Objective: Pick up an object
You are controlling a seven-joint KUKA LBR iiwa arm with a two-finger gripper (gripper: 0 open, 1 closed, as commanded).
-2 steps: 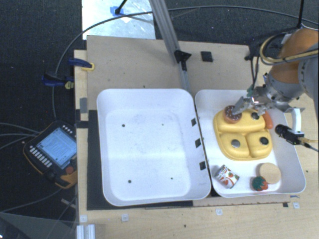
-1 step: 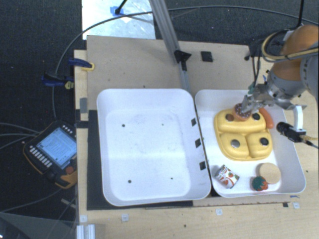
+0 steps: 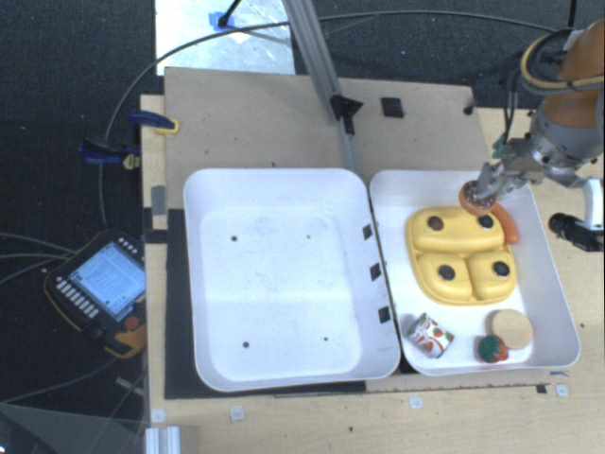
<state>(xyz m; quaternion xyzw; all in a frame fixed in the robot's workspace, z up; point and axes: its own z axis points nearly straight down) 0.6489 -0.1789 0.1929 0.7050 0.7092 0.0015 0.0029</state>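
Observation:
My gripper (image 3: 485, 193) reaches in from the right and hangs low over the far edge of the right bin (image 3: 560, 312). Its tip is right at a small reddish-brown round thing (image 3: 469, 198), which lies against the back of a large yellow moulded piece (image 3: 460, 253) with dark dots. An orange sausage-shaped item (image 3: 508, 226) lies just right of the tip, along the yellow piece. Whether the tip touches or holds the brown thing is hidden.
Along the right bin's near side sit a small printed can (image 3: 430, 335), a tan disc (image 3: 511, 325) and a red-and-green strawberry-like toy (image 3: 490, 349). The left bin (image 3: 274, 272) adjoins it. A grey pole (image 3: 317, 50) slants over the bench's back.

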